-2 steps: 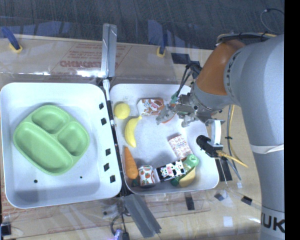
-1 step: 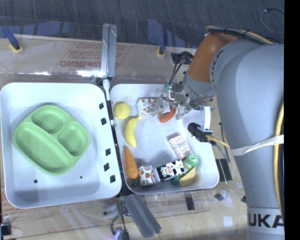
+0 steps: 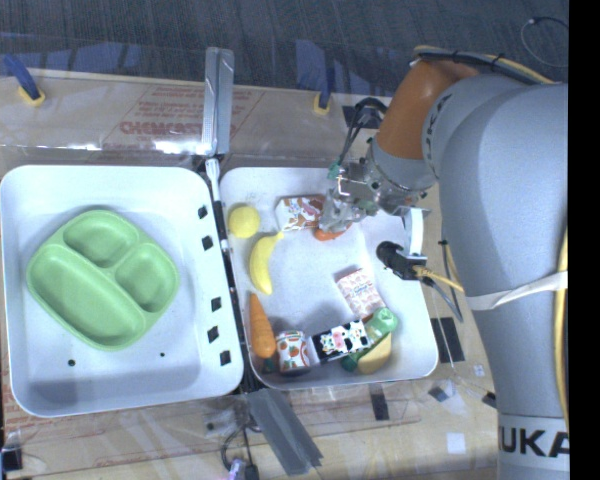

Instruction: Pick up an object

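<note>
Poised low over the right white bin's [image 3: 420, 363] far edge, two-finger gripper [image 3: 342, 200] just above a small orange-red object [image 3: 327, 232], finger opening impossible to tell.

Two bins sit side by side on the tabletop [image 3: 100, 438]. The left bin [image 3: 20, 368] contains a divided tray [image 3: 102, 278]. The right bin [image 3: 420, 363] contains, along its left wall from back to front, a lemon [image 3: 244, 221], a banana [image 3: 263, 263] and a carrot [image 3: 261, 328]. A packet [image 3: 298, 212] lies right of the lemon (just beside the end effector [image 3: 342, 211]). A carton [image 3: 358, 290] lies mid-bin. A can [image 3: 292, 351], box [image 3: 340, 342] and bottle [image 3: 374, 330] line the front wall.
</note>
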Robot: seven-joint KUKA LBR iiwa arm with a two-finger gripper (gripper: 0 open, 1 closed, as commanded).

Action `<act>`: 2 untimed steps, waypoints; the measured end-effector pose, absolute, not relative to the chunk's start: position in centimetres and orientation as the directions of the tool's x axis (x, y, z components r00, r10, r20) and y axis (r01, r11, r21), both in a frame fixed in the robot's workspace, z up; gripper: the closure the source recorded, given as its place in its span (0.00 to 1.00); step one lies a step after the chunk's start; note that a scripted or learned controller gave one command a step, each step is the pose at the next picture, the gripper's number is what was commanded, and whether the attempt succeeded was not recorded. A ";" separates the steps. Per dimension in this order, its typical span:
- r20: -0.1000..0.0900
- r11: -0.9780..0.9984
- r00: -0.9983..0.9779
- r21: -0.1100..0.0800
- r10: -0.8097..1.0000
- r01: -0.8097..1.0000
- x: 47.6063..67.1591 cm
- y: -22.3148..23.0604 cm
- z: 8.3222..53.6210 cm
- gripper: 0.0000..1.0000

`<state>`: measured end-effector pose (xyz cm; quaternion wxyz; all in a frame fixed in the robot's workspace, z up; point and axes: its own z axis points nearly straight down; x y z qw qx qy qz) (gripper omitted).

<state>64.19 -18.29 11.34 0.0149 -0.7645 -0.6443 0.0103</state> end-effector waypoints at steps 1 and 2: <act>0.003 -0.168 0.168 -0.037 0.986 0.985 64.2 -18.3 11.3 0.00; -0.003 -0.192 0.192 -0.026 0.981 0.981 64.0 -18.2 8.8 0.00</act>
